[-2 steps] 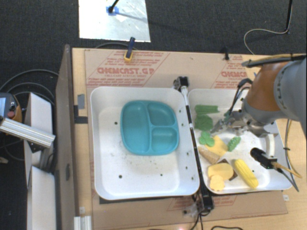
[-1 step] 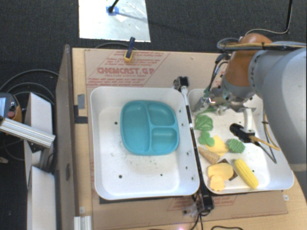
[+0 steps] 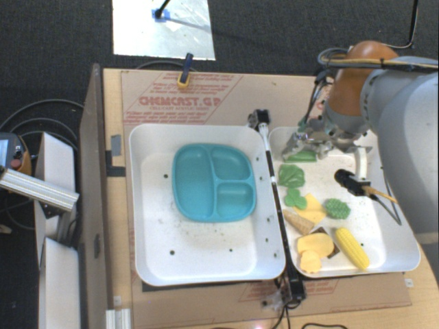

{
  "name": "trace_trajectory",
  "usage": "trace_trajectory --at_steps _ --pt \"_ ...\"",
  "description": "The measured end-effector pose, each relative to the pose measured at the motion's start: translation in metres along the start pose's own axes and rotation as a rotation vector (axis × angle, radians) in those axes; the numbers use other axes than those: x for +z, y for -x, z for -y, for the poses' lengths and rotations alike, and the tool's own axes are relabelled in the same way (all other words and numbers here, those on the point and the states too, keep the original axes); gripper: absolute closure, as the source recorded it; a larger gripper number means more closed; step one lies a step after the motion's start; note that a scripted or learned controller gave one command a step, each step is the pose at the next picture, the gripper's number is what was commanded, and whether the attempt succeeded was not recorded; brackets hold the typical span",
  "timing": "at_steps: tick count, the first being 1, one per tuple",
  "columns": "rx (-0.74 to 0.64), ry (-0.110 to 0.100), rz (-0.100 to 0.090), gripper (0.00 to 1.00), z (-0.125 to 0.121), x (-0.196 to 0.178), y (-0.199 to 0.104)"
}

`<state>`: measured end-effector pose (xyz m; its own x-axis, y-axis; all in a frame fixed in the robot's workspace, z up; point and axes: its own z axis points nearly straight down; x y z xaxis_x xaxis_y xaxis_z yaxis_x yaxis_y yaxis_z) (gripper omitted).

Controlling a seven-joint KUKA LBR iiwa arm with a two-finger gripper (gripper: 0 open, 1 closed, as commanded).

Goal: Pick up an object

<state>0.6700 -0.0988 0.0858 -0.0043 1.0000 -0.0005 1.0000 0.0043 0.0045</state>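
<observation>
Two shallow white bins sit side by side on the bench. In the left bin (image 3: 147, 211) you see one teal divided plate (image 3: 212, 184), lying flat near the centre.

The right bin (image 3: 392, 242) holds the objects available for picking. A flat green piece (image 3: 302, 157) lies at its far left corner. The gripper (image 3: 305, 142) is placed at the far edge of this piece, at the end of the grey arm (image 3: 405, 108) that enters from the right. You cannot tell from this view whether the gripper is wide, narrow or holding anything, nor whether it touches the piece.

Nearer along the left wall, note a green leaf (image 3: 291, 176) and a smaller green leaf (image 3: 295, 199). A pale yellow wedge (image 3: 313, 206) touches the smaller leaf. A ruffled green piece (image 3: 337, 208) lies just right of the wedge. A tan wedge (image 3: 297, 221) lies nearer, against the left wall. At the near end, a corn cob (image 3: 351, 247) lies aslant beside a yellow-orange chunk (image 3: 315, 242).
</observation>
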Motion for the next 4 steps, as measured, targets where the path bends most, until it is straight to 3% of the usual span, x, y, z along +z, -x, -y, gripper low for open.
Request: trace_trajectory --at_steps 1,2,3,4 --pt "-0.003 0.006 0.002 1.0 -0.002 -0.013 0.0" --pt "0.007 0.005 0.004 1.0 0.048 -0.104 0.045" --pt "0.008 0.0 0.004 1.0 0.067 -0.119 0.1" --pt "-0.003 0.0 -0.001 1.0 0.091 -0.15 0.051"
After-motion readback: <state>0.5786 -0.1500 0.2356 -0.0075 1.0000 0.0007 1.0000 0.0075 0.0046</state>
